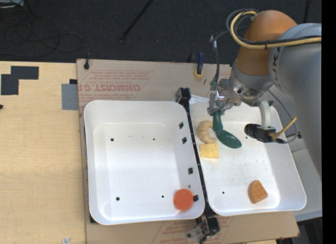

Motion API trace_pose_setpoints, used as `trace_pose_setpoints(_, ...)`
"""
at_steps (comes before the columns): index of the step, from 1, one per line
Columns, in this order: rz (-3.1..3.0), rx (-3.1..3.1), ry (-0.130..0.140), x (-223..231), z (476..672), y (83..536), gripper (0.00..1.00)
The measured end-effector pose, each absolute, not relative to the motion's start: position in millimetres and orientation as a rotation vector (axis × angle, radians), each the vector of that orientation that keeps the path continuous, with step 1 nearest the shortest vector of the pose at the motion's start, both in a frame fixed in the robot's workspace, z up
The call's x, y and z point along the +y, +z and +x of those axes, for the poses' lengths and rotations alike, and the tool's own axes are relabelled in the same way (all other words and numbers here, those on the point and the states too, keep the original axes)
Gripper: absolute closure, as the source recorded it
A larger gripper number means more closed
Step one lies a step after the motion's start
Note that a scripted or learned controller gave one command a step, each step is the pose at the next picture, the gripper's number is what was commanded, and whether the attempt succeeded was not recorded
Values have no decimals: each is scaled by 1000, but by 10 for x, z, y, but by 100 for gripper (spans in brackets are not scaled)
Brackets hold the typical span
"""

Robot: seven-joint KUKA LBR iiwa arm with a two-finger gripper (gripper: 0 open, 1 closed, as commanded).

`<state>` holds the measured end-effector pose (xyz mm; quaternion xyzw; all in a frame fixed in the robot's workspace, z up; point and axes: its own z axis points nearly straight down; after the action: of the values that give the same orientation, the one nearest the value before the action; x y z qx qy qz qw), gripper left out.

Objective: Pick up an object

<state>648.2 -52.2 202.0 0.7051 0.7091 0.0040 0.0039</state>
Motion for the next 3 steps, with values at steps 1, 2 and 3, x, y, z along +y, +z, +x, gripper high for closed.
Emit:
trace_pose_setpoints(1,2234,2222,-13,-1196,6185,857,100)
trace_pose_setpoints(2,2219,2224,3,-919,6094,1690,100)
trace_pose_setpoints(3,2213,2226,5,-365,6461,2133,100)
